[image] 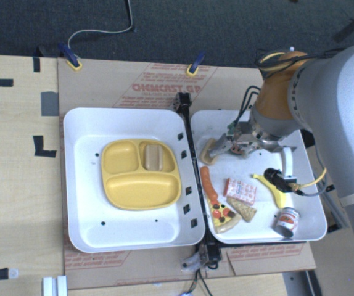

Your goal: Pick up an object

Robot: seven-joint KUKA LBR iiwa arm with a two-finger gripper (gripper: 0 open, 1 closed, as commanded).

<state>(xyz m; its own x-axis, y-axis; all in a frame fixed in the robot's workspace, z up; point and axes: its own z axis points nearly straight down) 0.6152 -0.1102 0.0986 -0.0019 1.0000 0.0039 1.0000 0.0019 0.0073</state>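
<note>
My gripper is low in the upper left part of the right bin. Just to its left a tan, curved piece of toy food lies against the bin's left wall, very close to the gripper or touching it. Further down the bin lie an orange sausage, a pizza slice, a red-and-white packet, a brown wedge, a banana and a small can.
The left bin holds a yellow divided tray with a brown piece in its upper right compartment. A black divider runs between the bins. The grey arm covers the right bin's upper right corner.
</note>
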